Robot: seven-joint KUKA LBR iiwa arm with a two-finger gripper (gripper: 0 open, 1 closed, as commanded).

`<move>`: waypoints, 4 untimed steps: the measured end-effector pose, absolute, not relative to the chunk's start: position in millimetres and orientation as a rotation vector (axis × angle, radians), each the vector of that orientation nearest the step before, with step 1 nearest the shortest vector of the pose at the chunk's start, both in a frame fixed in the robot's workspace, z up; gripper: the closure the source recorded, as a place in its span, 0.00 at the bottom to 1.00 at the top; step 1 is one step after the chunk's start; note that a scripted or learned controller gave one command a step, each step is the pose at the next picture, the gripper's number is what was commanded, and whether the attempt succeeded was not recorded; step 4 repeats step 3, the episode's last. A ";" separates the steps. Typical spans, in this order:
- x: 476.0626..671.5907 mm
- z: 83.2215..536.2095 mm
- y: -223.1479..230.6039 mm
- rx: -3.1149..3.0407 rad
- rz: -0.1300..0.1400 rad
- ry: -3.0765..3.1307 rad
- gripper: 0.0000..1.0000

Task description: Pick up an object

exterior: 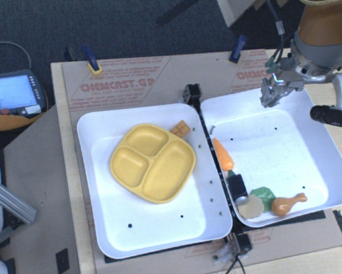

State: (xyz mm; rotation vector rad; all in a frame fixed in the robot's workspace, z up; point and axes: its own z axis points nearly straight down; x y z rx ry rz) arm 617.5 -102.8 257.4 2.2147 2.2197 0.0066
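Note:
The right bin [316,149] holds an orange carrot [222,153] by its left wall. Further down that wall lie a black block [236,186], a beige disc [250,207], a green piece [264,194] and a brown drumstick [288,203] near the front edge. My gripper [270,95] hangs over the bin's far rim, well apart from all of them. Nothing shows between its fingers.
The left bin [105,200] carries a yellow divided plate [153,162] with a small brown block [180,129] at its far right corner. A black clamp [191,93] sits between the bins at the back. A teach pendant [12,95] lies off the bench, far left.

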 end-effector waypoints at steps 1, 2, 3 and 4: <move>616.2 255.2 -54.3 2.217 0.001 2.227 1.00; 619.8 257.4 3.0 2.214 0.004 2.229 1.00; 634.5 259.2 57.3 2.215 0.004 2.225 1.00; 634.5 259.2 57.3 2.215 0.004 2.225 1.00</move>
